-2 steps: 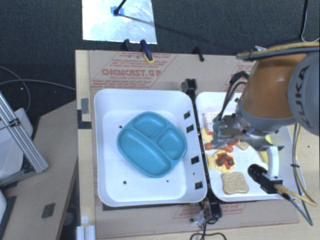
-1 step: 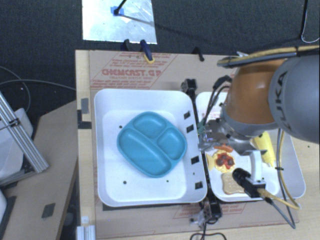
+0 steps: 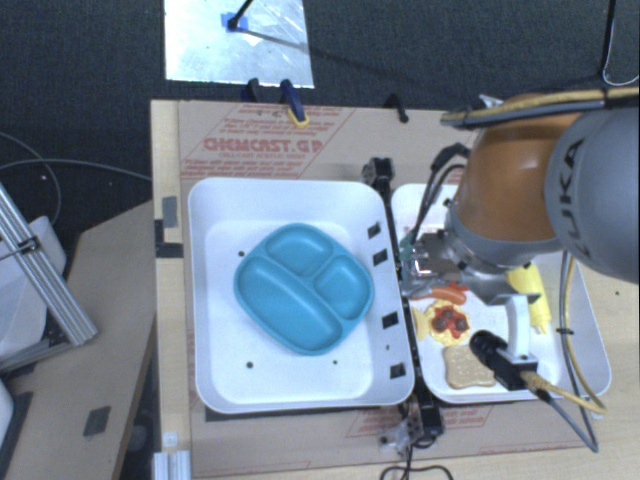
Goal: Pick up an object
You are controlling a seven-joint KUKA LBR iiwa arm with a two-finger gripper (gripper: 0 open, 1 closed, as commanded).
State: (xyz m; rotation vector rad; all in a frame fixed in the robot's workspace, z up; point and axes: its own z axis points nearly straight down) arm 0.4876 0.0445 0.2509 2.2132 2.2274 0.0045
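- A bench (image 3: pixel 260 138) covered with printed cardboard carries two shallow white bins side by side.
- The left bin (image 3: pixel 215 268) holds a blue divided plate (image 3: pixel 303 286). It lies flat in the middle of the bin, well clear of all four walls.
- The grey arm (image 3: pixel 510 188), with its orange band, reaches in from the right and hangs over the far half of the right bin (image 3: pixel 595 368).
- The gripper (image 3: pixel 425 261) sits low by the right bin's left edge, mostly hidden under the wrist. Whether it is spread or closed cannot be told.
- A red-orange sausage (image 3: pixel 447 293) lies just beside the gripper, on its near side, along the left edge.
- A yellow piece with a red patch (image 3: pixel 447 320) lies right next to the sausage, closer to the near edge.
- A slice of toast (image 3: pixel 466 366) lies by the near edge, towards the near-left corner.
- A yellow object (image 3: pixel 530 293) lies towards the bin's middle, partly under the arm.
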